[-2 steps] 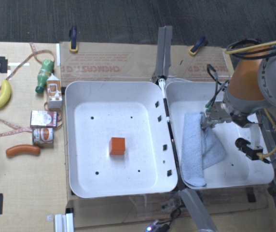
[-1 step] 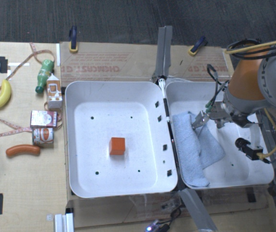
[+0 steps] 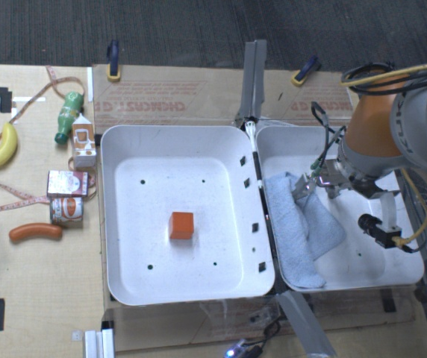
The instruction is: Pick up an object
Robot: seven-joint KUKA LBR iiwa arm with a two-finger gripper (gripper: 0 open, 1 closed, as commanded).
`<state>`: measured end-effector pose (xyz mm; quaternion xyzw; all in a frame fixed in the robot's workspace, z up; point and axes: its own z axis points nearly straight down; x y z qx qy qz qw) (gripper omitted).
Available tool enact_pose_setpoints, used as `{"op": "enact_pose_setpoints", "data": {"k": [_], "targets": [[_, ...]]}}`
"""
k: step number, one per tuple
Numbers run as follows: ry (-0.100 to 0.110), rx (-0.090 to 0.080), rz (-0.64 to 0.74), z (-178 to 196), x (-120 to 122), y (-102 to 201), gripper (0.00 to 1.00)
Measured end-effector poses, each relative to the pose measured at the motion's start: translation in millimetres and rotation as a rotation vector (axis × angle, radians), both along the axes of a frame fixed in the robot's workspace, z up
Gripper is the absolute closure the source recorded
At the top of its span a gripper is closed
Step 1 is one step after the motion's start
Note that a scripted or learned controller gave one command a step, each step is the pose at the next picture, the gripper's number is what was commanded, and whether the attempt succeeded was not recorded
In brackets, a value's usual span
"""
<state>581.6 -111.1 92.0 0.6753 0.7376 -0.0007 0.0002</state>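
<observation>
Low in the left bin, the red block sits alone on the white floor, a little below the middle and well apart from every wall. Left of that bin, on the tabletop, lie a banana, a green bottle, a small carton, a can and a sausage, none of them within the bins. Moving right, the other bin holds a blue cloth, rumpled along its left side. The gripper hangs over the cloth's upper part, close to it or touching it; I cannot tell whether the jaws are apart or together, and nothing is plainly seen between them. By my reading the pick is not done: the cloth lies flat in the bin, the block is untouched, so closing on something and lifting it are both left.
</observation>
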Motion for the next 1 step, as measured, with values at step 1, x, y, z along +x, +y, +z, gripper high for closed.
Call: {"op": "enact_pose_setpoints", "data": {"k": [1], "targets": [[0.000,0.000,-0.004,8.8,-0.2,-1.8,1.00]]}}
